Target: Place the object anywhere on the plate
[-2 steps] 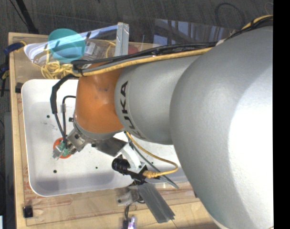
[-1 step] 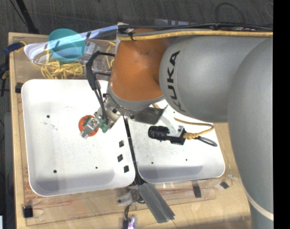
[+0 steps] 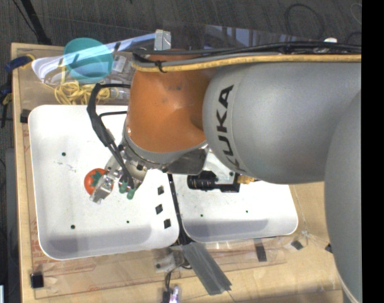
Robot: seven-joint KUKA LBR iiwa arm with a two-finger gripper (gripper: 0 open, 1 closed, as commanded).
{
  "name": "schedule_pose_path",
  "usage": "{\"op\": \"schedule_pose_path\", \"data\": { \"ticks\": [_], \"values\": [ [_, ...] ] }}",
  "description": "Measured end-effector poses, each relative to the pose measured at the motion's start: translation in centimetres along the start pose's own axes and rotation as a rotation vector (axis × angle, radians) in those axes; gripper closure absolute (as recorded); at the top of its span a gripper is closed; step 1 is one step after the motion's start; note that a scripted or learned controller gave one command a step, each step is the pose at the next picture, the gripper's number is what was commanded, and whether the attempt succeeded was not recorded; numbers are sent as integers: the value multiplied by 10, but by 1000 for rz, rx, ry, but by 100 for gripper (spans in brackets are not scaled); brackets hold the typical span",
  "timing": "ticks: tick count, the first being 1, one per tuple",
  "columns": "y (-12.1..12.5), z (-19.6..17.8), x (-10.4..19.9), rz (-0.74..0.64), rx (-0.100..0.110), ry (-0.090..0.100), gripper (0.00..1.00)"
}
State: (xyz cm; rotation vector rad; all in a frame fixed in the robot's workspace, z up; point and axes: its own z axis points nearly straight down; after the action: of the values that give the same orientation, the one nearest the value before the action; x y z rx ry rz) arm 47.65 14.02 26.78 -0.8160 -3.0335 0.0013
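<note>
Pincer working over an orange round object in the left bin

The small orange object (image 3: 92, 180) is lying on the floor of the left white bin (image 3: 59, 232), touching the pincer (image 3: 113, 185), which is reaching in from its right; whether the tips are gripping it I cannot tell. No plate is standing out. The KUKA arm (image 3: 255, 118) is covering the right bin (image 3: 242, 229), both bins sitting on the wooden tabletop (image 3: 116, 276).

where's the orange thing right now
The small round orange object lies in the left white plastic bin, toward its middle, right beside the tool at the arm's tip.
</note>
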Motion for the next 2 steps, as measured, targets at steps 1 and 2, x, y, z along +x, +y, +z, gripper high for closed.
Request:
{"op": "schedule_pose_path", "data": {
  "ticks": [1,2],
  "values": [
    [-49,11,-68,-241,-1,-2,100],
    [17,36,10,-339,-1,-1,100]
  ]
}}
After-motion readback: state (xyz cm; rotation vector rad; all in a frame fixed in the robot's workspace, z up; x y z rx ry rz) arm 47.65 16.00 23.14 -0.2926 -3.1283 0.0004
